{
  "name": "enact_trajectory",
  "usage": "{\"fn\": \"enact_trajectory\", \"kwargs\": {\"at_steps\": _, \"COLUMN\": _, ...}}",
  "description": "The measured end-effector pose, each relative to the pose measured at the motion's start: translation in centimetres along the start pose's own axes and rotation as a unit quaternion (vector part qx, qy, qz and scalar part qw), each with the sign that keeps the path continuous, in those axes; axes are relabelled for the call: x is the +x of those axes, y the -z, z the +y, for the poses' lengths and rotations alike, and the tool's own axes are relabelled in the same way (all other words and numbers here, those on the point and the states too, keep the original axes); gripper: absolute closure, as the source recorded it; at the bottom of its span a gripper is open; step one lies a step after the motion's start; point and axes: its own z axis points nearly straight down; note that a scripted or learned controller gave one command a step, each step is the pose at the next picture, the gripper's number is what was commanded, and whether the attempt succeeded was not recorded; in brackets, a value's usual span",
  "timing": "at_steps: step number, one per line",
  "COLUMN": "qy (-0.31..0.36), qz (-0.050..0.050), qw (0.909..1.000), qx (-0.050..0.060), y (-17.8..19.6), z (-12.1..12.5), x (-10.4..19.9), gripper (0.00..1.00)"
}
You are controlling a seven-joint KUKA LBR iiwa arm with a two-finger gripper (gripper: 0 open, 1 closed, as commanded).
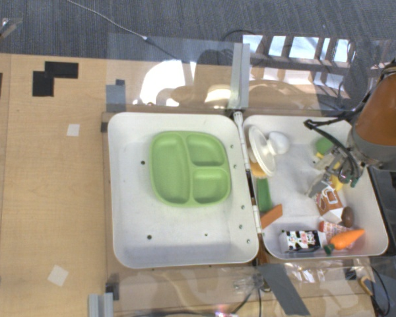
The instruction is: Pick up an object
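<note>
Fingers [322,182] above right bin's [287,177] cluttered edge

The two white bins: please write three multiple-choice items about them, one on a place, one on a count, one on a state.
1. Where does the green tray lie?
A. in the left bin
B. in the right bin
C. on the bench outside the bins

2. How many compartments does the green tray have?
A. two
B. three
C. five

3. How is the toy carrot?
A. lying on the floor of the right bin
B. standing in the green tray
C. hanging over the left bin

Answers: 1 A, it lies near the middle of the left bin; 2 B, one long and two smaller; 3 A, it lies in the right bin's near corner.
</note>
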Motion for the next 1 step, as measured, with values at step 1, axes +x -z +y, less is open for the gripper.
{"fn": "enact_trajectory", "kwargs": {"at_steps": 1, "qy": 0.028, "qz": -0.003, "qw": 0.9996, "qx": -0.002, "y": -0.39, "z": 3.31, "x": 5.98, "gripper": 0.0}}
